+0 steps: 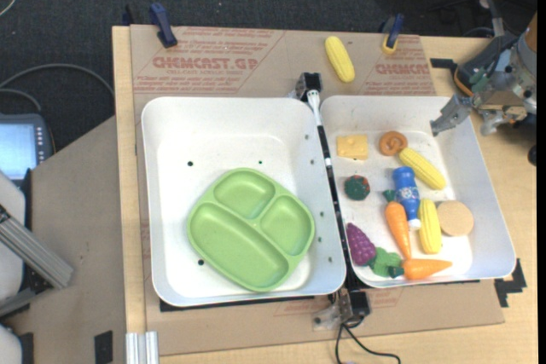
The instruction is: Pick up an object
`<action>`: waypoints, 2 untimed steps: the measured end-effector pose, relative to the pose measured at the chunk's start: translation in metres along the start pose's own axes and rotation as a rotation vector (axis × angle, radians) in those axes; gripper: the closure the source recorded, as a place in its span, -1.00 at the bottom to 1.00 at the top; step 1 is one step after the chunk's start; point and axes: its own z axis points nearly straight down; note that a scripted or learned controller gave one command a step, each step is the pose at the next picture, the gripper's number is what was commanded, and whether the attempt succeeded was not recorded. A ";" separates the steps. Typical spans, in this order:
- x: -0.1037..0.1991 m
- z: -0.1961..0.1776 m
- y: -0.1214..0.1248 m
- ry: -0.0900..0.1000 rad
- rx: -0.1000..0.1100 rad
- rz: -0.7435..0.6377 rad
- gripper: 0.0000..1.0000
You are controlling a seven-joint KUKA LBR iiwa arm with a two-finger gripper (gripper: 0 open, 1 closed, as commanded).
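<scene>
While the arm sits off at the right edge, most of the action is down in the right bin [490, 217]. Nearest the camera there's a purple grape bunch [360, 243], a green leafy bit [388, 262] and an orange carrot [424, 268] lying along the front wall. Just behind those, a second carrot [397, 226] stands next to a blue bottle [406, 192], a corn cob [430, 226] and a round tan cookie-looking thing [454, 218]. Further back you get a dark green and red lump [357, 187], another corn cob [421, 168], a yellow cheese block [352, 147] and a small brown ring [392, 143].

Left bin [171, 149] holds a green divided plate [251, 228], sitting toward the front.

Beyond the bins, a loose corn cob [339, 59] lies on the cardboard-covered worktop [222, 60], between two blue clamps [162, 24].

The gripper [448, 119] hangs over the right bin's back right corner, near the rim, apart from all the toys. Honestly can't tell whether the fingers are wide or narrow, it's too blurry, and I see nothing between them.
</scene>
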 end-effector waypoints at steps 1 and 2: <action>-0.005 0.178 0.012 0.004 0.014 0.001 -1.00; -0.007 0.157 0.016 -0.002 -0.004 0.002 1.00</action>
